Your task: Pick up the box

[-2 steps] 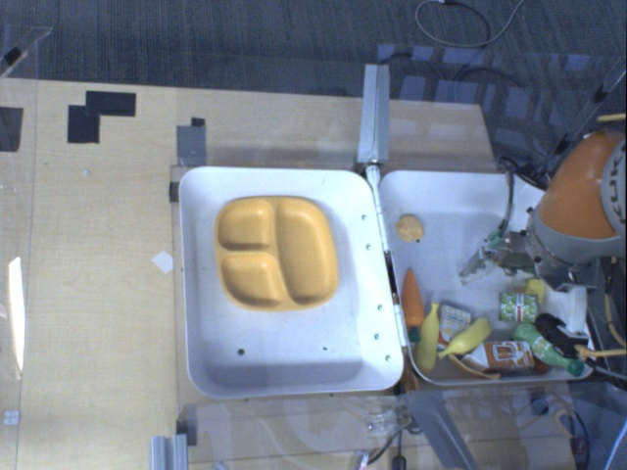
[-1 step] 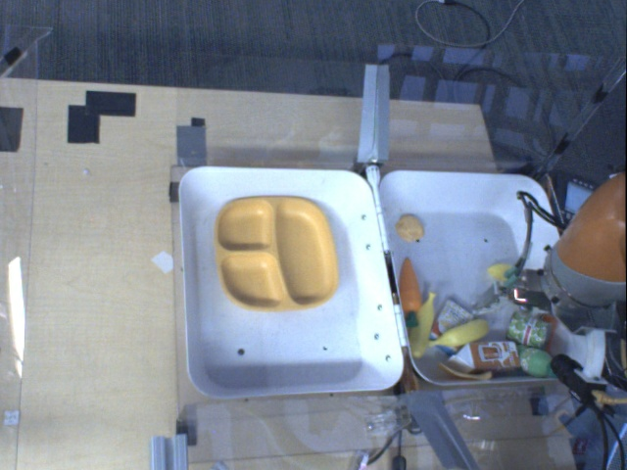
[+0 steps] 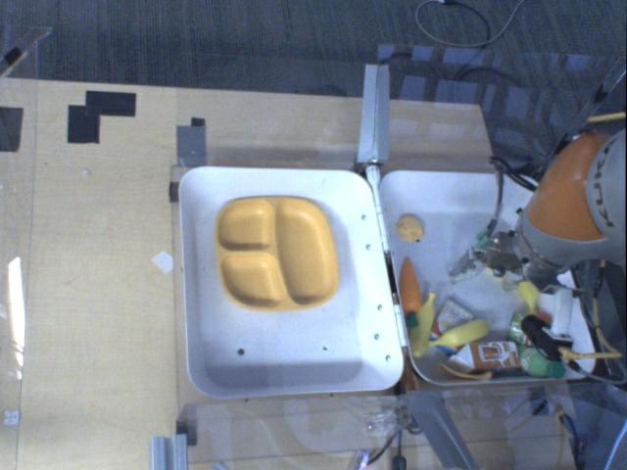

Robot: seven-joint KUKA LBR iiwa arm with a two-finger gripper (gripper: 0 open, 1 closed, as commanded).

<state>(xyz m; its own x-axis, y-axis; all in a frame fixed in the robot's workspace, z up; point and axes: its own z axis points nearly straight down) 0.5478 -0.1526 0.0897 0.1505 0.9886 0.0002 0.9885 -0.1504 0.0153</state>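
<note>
A small brown box (image 3: 496, 356) with a white label lies flat near the front edge of the right bin (image 3: 446, 196). It is partly tucked under a yellow banana (image 3: 462, 334). My gripper (image 3: 484, 256) hangs over the middle of the right bin, behind the box and well apart from it. The view shows nothing in its grasp. The grey arm with its orange band (image 3: 578, 202) reaches in from the right.
In the right bin lie a round beige cookie (image 3: 409, 227), an orange carrot (image 3: 409, 283), a white packet (image 3: 456, 313), a green item (image 3: 540, 364) and a yellow piece (image 3: 529, 294). The left bin (image 3: 201, 292) holds a yellow divided tray (image 3: 277, 252).
</note>
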